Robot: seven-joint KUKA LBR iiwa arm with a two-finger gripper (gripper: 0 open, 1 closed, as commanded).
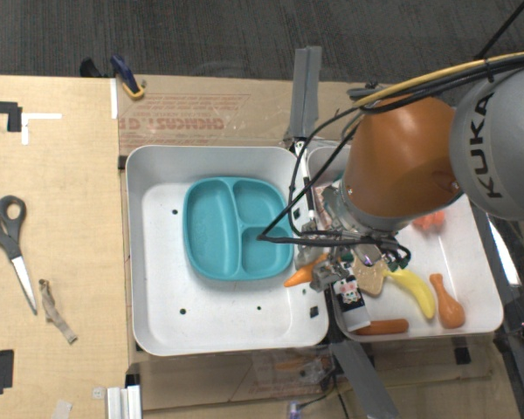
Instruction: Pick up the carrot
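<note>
The arm's orange band hides most of the hand; its grip is unreadable; the carrot pokes out beneath.

**A wooden bench with two bins**

The pale plywood bench bears two shallow white plastic bins side by side, the left bin and the right bin. Grey-handled metal scissors lie on the bare wood at far left, a small crumpled strip near them.
</note>
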